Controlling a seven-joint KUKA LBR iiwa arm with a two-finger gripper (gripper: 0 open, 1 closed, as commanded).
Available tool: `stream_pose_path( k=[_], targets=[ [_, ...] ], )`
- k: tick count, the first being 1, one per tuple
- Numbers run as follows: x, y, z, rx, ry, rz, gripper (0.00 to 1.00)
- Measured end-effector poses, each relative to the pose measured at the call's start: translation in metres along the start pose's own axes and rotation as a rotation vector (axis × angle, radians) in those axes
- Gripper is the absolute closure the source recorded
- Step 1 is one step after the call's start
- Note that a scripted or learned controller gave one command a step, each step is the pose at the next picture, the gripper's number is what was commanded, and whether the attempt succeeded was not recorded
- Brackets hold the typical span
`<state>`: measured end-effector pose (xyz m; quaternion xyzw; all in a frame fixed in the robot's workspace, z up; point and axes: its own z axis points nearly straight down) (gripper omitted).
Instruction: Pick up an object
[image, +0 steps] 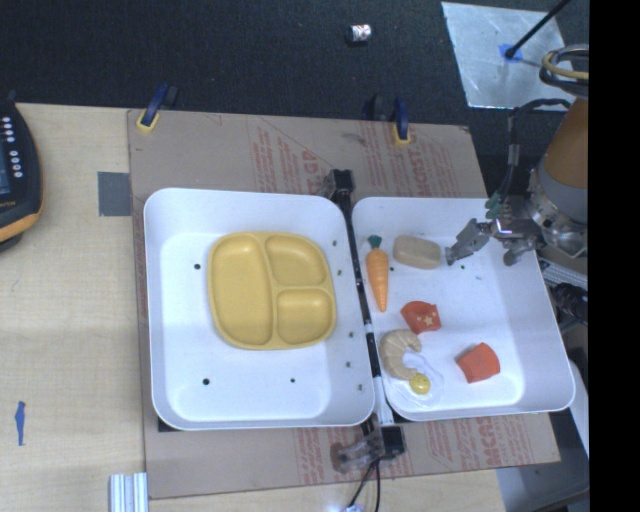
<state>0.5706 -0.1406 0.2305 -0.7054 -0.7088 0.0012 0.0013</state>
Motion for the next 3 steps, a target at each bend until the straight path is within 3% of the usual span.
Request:
stream_pose_path(
  k=[1, 2, 3],
  targets=[
    [0.022, 0.004, 0.146, 0.007, 0.002, -0.003, 0.00],
    [0.030, -0.030, 0.140, 0.005, 0.001, 0.003, 0.00],
    [0.029, -0.029, 0.129, 0.001, -0.001, 0.001, 1.00]
  ],
)
